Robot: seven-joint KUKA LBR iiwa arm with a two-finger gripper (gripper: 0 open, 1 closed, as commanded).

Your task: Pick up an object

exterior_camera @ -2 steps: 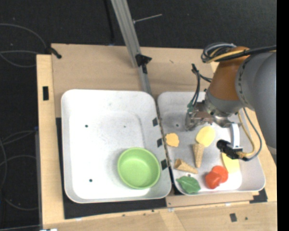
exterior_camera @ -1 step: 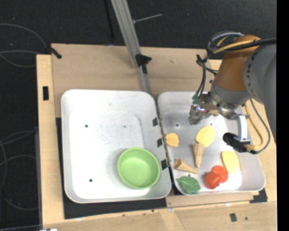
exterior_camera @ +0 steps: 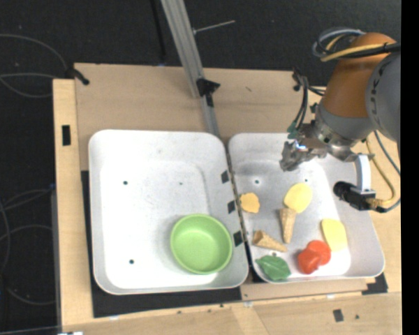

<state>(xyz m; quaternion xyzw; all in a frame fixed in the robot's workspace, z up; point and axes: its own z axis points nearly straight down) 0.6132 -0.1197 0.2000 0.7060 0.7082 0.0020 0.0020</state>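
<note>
Seven small toy foods crowd the right bin; the gripper hangs above its far end, nothing visibly held. Descending toward the yellow lemon-shaped piece, it could nudge the neighbouring cone.

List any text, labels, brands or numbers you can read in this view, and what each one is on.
None can be read.
Green bowl in the left bin: no print visible.
Toy foods in the right bin, such as the red pepper and the ice cream cone: no markings visible.
Arm and claw: no legible label or brand.
</note>
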